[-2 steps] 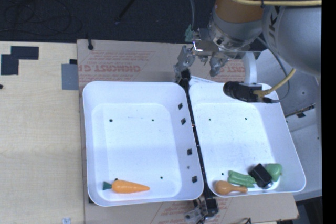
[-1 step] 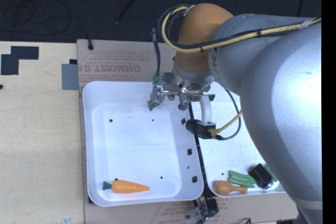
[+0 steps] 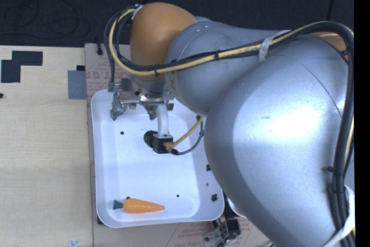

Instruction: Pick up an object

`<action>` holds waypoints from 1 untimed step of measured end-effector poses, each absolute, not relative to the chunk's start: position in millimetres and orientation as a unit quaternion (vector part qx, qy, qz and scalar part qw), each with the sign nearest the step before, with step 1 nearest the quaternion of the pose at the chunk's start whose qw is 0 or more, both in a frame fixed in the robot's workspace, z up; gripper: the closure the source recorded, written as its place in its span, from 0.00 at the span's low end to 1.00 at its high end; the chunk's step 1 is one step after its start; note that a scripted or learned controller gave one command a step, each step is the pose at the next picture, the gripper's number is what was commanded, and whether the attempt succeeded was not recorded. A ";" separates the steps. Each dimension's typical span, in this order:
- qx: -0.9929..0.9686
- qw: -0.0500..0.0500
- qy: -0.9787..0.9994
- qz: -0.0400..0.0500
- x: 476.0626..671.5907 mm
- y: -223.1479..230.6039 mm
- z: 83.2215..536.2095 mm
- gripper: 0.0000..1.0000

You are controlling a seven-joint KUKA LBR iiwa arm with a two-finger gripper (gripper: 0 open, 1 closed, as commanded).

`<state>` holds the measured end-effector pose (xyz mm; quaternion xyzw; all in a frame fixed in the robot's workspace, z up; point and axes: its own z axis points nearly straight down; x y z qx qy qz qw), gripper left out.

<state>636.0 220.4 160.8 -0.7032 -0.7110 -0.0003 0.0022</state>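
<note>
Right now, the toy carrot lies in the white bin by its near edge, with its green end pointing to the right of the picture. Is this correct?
Not quite. The camera view shows the toy carrot in the white bin by its near edge, but its green end points to the left of the picture, not the right.

cam: 1, fixed overhead | looks down at slant — white bin (image 3: 133, 176) centre | arm (image 3: 272, 124) near lens, right
</note>
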 end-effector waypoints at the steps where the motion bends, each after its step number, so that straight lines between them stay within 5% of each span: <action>1: -0.707 0.001 -0.708 0.003 595.5 243.3 84.1 0.00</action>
